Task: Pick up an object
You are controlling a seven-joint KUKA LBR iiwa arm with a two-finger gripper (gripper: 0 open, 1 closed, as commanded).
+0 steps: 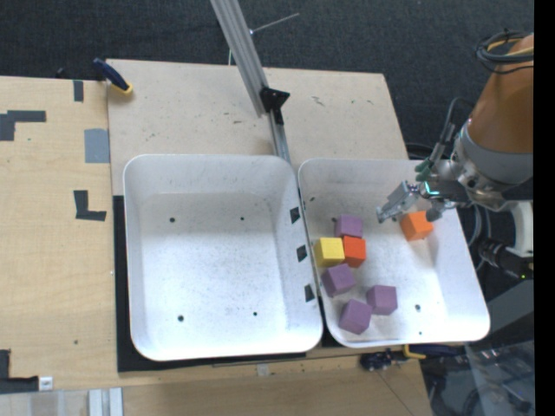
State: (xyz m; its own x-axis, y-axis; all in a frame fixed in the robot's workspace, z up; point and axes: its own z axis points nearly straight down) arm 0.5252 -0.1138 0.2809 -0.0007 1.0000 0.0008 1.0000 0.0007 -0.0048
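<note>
The right bin (451, 310) holds several small blocks. An orange block (417, 225) lies or hangs near the bin's right side, directly under my gripper (409, 210); I cannot tell whether they touch. Left of it sits a cluster: a purple block (350, 226), a yellow block (330, 250) beside a red-orange block (354, 250), and three more purple blocks (338, 278), (381, 298), (355, 315) toward the front. The gripper comes in from the right over the bin's far right part.
The left bin (147, 232) adjoins the right one along a shared rim. A slanted metal rail (247, 50) crosses the bench behind the bins. A blue-and-yellow tool (113, 76) lies at the back left.
</note>
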